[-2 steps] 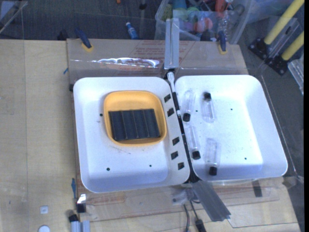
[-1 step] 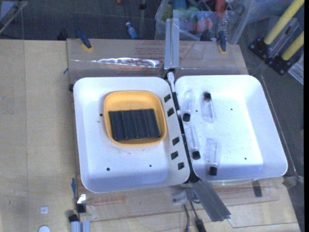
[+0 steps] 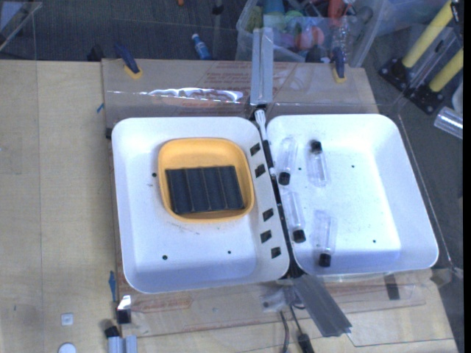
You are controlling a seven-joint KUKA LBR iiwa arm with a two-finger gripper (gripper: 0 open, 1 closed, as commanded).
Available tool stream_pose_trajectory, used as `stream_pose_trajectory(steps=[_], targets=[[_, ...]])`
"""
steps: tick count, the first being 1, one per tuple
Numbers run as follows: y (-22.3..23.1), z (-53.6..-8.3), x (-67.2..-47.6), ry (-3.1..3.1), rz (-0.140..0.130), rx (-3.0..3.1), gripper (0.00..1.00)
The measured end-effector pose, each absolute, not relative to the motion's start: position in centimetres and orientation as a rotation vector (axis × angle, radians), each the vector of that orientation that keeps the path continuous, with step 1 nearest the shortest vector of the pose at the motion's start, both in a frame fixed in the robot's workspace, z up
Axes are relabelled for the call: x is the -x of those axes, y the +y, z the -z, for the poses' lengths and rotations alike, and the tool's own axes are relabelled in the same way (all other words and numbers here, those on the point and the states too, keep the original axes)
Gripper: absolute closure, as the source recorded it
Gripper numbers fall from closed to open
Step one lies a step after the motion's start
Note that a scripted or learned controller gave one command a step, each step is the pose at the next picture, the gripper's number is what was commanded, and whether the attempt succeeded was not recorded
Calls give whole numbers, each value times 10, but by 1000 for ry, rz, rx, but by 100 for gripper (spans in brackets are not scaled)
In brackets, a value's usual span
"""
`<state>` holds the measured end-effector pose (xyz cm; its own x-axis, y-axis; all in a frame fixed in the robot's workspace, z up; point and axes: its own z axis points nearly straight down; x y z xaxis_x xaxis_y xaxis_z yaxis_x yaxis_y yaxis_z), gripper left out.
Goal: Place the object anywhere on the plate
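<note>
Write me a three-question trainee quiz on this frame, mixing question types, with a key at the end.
1. True or false: the dark ribbed rectangular block lies on the yellow rounded-square plate.
2. Which bin holds the four clear plastic tubes with black caps, such as the one at?
A. the left white bin
B. the right white bin
C. both bins
3. Fill in: the yellow plate sits in the ____ bin.

Key: 1 true; 2 B; 3 left.
</note>
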<state>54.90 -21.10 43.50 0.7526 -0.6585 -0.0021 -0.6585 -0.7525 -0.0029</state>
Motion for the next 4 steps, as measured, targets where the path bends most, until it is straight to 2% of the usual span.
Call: stream_pose_trajectory(steps=[1,2,3,4], targets=[[-218,-435,-530,738,3,3049,100],[-221,-434,-521,308,5,3120,100],[-221,-351,-586,307,-4,3120,100],[-222,-434,-564,310,4,3120,100]])
